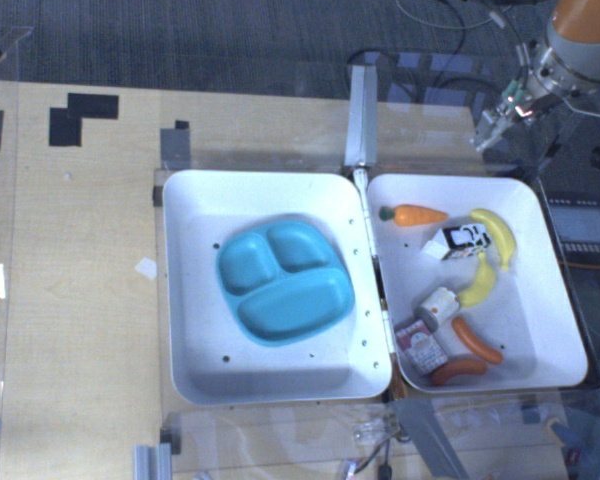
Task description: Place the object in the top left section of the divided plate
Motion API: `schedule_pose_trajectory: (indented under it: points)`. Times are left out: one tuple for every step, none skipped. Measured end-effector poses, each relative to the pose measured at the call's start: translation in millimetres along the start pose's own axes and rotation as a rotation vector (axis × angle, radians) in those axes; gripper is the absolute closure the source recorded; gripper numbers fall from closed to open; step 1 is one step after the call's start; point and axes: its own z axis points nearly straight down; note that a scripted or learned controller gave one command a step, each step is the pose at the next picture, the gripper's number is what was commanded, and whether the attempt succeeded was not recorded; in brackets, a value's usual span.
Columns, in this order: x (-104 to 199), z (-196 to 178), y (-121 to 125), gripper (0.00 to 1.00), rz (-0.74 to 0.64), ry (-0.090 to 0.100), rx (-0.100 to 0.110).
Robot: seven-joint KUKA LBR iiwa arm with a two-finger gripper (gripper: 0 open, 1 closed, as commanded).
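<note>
From above, the divided plate (284, 292) lies in the left bin (185, 298), while the carrot (414, 215) lies in the right bin (550, 298), long axis sideways, green end left, and the hand (500, 118) hovers beyond, grip unclear

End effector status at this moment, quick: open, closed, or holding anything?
End effector: cannot be told whether open or closed; it sits above the right bin's far edge, and nothing can be seen in it.
</note>
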Motion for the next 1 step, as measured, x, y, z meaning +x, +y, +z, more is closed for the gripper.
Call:
schedule_pose_trajectory:
  points:
    - [26.9,-48.2,1.9,1.00,-0.098,0.000,-0.002]
